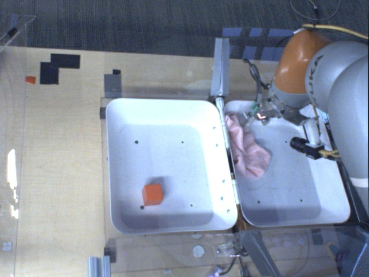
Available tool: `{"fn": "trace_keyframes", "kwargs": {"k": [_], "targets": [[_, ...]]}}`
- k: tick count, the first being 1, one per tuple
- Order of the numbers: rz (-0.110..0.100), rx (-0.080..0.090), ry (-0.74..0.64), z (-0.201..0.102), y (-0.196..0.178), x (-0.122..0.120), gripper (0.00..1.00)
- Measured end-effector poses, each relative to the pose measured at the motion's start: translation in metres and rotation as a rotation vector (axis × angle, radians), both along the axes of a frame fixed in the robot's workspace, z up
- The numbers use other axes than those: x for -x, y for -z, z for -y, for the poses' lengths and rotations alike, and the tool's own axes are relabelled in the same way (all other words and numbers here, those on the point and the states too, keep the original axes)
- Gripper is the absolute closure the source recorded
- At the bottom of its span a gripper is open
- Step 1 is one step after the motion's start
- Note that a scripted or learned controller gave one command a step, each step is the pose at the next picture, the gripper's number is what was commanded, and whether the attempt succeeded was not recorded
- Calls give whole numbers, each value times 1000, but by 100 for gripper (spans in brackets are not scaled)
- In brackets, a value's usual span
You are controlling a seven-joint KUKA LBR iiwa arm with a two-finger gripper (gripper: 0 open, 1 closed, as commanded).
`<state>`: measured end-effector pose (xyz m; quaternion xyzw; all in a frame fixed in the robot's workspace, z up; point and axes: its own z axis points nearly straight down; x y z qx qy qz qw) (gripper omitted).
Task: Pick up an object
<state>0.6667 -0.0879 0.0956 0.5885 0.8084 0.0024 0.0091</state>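
The near rim of the left bin [173, 228] runs along the bottom of the view, with the right bin [300, 215] touching it side by side on the wooden bench [57, 166]. In the left bin an orange block [153, 194] rests on the floor toward the near left corner, well apart from the pincer and across the shared wall from it. Farther back, in the right bin, a pink cloth [248, 149] lies crumpled against the wall next to the left bin, just below and to the left of the pincer. The pincer [259, 114] hangs over the far left corner of the right bin, near the cloth's upper edge; whether it is open or closed cannot be told, and nothing can be seen held in it. Behind it the grey arm [340, 91] with its orange band [300, 59] reaches in from the right. Beyond the left bin, far to the pincer's left, black patches [57, 67] and a small orange mark [30, 80] sit on the bench.
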Motion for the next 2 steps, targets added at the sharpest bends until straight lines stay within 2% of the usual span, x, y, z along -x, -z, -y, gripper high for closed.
{"fn": "trace_keyframes", "kwargs": {"k": [1, 2], "targets": [[11, -4, -4, -4, -14, -3, 100], [7, -4, -4, -4, -14, -3, 0]]}}
